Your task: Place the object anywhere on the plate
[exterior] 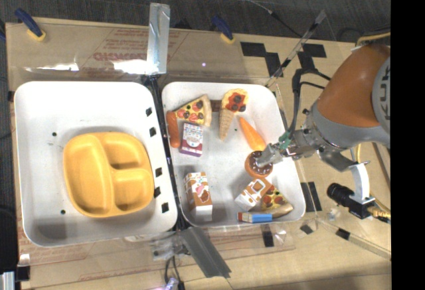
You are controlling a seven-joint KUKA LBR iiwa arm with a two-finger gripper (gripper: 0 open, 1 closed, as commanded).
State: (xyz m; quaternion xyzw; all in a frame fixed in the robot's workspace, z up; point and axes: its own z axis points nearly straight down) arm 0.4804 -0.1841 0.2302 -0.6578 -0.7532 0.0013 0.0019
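1. The gripper [265,157] hangs low over the right bin [282,116], its tip right at a brown donut-like toy [255,166] that lies just under and to the left of it.
2. Whether the tip is spread, closed or clamped on anything cannot be told; it is small and merges with the toy beneath.
3. The step in hand looks like the pick: no object is seen lifted, and the yellow plate [106,172] sits far to the left of the gripper, in the left bin [40,103], with nothing on it.
4. The next move calls for a secure hold on one toy, a clean lift clear of its neighbours, and a carry left across the wall between the bins.
5. An orange carrot-like piece [250,133] lies just up-left of the tip, and a pizza slice [271,199] just below it; crowding could spoil the grasp.
6. The arm's upper part is cut off to the right.
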